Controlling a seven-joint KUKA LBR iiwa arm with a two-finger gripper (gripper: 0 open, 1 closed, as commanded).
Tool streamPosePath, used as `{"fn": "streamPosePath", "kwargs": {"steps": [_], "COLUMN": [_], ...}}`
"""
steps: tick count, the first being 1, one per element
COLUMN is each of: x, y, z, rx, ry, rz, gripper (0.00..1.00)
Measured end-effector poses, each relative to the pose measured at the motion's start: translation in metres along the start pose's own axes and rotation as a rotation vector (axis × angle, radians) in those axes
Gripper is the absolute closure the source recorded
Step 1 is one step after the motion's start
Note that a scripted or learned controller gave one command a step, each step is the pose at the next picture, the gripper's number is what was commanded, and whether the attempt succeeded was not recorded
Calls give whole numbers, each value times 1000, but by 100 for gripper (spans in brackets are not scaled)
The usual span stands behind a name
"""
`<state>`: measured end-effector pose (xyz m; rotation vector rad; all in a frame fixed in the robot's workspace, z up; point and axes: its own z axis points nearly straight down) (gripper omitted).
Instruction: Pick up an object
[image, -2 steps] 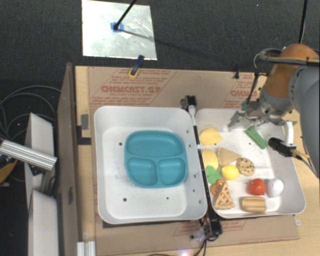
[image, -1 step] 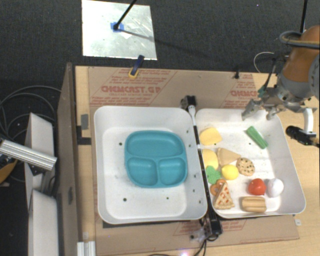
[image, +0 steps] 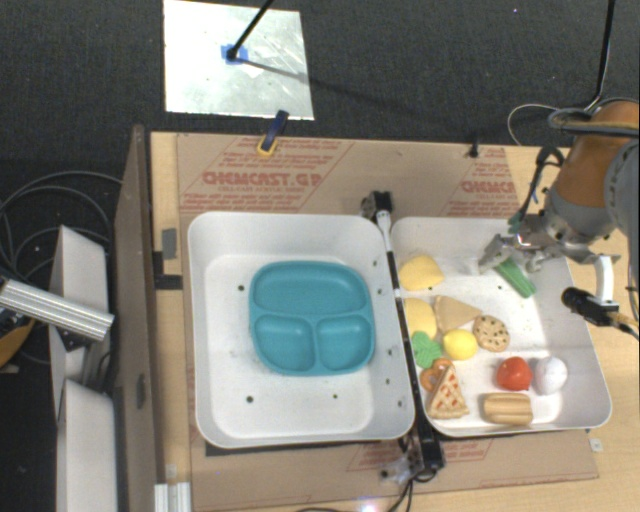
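Fingers (image: 515, 250) spread above green piece (image: 517, 278) near bin's far edge (image: 470, 222)

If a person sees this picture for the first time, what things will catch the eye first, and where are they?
The teal divided plate stands out first, alone in the left bin. Next comes the bright heap of toy food in the right bin: a red tomato, a cookie, a pizza slice. At the right, the claw hangs over a green piece near that bin's far side.
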<state>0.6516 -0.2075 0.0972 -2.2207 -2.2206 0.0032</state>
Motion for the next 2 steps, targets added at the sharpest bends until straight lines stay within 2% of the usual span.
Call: {"fn": "streamPosePath", "kwargs": {"steps": [1, 2], "x": [35, 33], "y": [19, 20], "z": [12, -2], "rx": [-7, -14], "ry": [-1, -4], "rz": [-7, -7], "gripper": [0, 100]}}
